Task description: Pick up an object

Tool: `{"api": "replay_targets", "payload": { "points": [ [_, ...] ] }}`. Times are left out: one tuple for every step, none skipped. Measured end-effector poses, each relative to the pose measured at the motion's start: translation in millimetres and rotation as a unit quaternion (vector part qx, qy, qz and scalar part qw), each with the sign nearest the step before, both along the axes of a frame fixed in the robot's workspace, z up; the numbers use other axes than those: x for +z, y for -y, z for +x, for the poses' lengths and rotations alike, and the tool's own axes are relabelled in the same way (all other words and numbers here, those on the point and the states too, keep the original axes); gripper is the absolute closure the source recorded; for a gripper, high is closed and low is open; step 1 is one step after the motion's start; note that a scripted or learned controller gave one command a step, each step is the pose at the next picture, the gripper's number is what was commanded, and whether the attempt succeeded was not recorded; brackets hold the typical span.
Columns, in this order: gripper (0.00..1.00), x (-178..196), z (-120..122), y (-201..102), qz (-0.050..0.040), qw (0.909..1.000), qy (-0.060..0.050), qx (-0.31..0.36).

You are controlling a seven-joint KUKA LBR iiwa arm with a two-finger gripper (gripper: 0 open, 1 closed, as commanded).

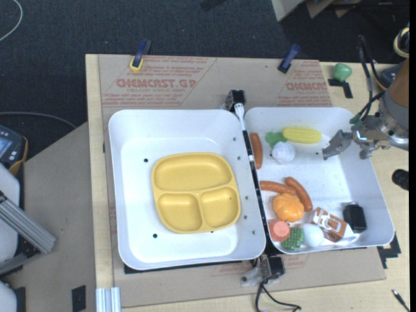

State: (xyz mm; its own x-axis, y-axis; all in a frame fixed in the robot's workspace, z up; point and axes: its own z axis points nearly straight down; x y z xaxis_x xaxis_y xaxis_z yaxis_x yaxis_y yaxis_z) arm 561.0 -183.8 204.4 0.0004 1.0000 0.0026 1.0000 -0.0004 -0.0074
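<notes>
Left bin holds a yellow divided plate. Right bin holds toy foods, including corn. Gripper, fingers spread, holds nothing

I see a yellow divided tray in the white left bin, and yellow corn, red sausages, an orange ball and a black block in the white right bin.

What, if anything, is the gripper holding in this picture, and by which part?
Nothing. The gripper hangs over the right bin near its far right corner, with nothing between its fingers; the corn lies apart from it.
</notes>
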Motion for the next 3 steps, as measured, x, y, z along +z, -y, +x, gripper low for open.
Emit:
{"api": "replay_targets", "payload": {
  "points": [
    [0.0, -43, 1, -2, -0.0001, 1.0, 0.001, 0.0],
    [0.0, -105, -7, -4, 0.0003, 1.0, -0.001, 0.0],
    [0.0, -121, -7, -5, -0.0004, 1.0, 0.002, 0.0]
  ]
}}
